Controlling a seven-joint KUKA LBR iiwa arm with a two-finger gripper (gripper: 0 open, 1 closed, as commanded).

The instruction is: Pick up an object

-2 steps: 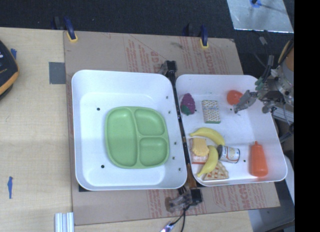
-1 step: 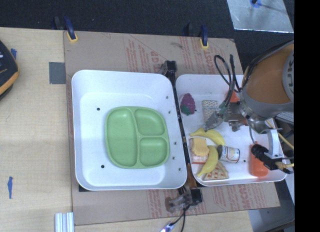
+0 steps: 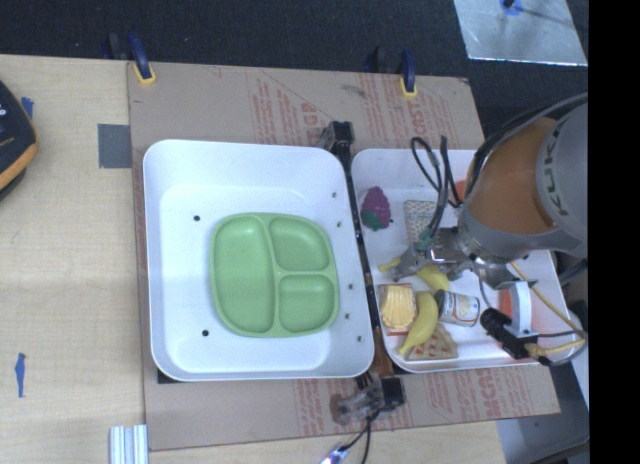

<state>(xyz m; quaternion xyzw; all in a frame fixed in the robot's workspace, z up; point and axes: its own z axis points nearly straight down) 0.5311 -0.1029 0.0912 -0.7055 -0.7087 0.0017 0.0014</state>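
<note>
Looking down on the desk [image 3: 70, 252], two white bins sit side by side on a sheet of cardboard [image 3: 250, 87]. The left bin [image 3: 175, 182] carries a green divided plate [image 3: 272, 274], lying flat near its middle. The right bin [image 3: 385, 167] is the busy one: a purple bunch of grapes [image 3: 375, 207] lies toward its far left corner, well apart from the cluster nearer the camera. In that cluster a yellow block [image 3: 397, 306] lies just beside a banana [image 3: 427, 314], the banana curving down toward a sandwich wedge [image 3: 432, 348] at the bin's near edge. A small can [image 3: 462, 309] sits right beside the banana on the other side.

The arm [image 3: 520, 187], grey with its orange band, comes in from the right and hangs over the right bin. The gripper [image 3: 430, 257] is low over the clutter, right at the banana's top end. Whether the jaws are spread or pressed together, I cannot tell; cables and metal parts crowd that spot. Nothing is plainly seen pinched between them.
</note>
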